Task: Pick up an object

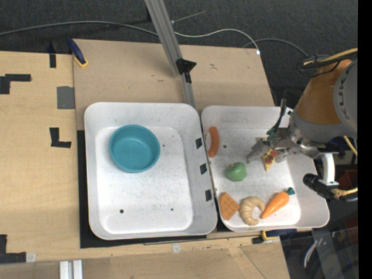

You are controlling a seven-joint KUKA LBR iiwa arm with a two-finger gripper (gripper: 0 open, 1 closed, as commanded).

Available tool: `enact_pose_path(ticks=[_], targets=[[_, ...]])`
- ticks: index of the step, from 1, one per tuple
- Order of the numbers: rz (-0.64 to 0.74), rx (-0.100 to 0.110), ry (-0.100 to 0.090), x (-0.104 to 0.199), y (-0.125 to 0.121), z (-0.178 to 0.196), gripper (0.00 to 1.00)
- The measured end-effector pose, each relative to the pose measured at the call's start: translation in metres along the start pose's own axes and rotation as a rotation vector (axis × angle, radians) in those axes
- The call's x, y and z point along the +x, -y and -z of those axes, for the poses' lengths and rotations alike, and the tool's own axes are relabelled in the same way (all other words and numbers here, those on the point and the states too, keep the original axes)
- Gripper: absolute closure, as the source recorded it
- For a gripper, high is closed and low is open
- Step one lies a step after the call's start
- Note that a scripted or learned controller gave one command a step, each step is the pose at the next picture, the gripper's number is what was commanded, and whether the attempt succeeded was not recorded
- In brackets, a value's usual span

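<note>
2 white bins sit side by side on my bench: the left bin and the right bin.

Left bin, contents: 1 teal bowl, upright, toward the far-left corner.

Right bin, contents: 5 loose food toys. 1 sausage lies along the near-left wall. 1 green pepper-like piece sits mid-bin. 1 waffle, 1 croissant and 1 carrot line the front edge, the croissant between the other 2 and touching the carrot.

Arm: I see it reaching in from the right, with the gripper low over the right bin, just right of the green piece. A small yellow-and-red item shows at the fingertips. I cannot tell how far the fingers are spread, nor whether that item is clamped or merely lying beneath them.

Step in hand, as I judge it: the grasp attempt itself, at or near bin-floor height.

Next move calls for: a confirmed closure on the small item, then a straight lift clear of the bin wall. If nothing rises with the fingers, I would retarget; the green piece is the nearest candidate.
</note>
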State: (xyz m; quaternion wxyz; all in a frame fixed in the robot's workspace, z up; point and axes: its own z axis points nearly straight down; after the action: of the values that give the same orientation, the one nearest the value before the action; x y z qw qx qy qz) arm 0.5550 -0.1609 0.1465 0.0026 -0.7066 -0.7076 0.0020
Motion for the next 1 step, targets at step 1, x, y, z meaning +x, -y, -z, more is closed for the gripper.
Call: enact_pose_path(ticks=[1], targets=[[0.0,0.0,0.0,0.001,0.0011,-0.054,0.0]])
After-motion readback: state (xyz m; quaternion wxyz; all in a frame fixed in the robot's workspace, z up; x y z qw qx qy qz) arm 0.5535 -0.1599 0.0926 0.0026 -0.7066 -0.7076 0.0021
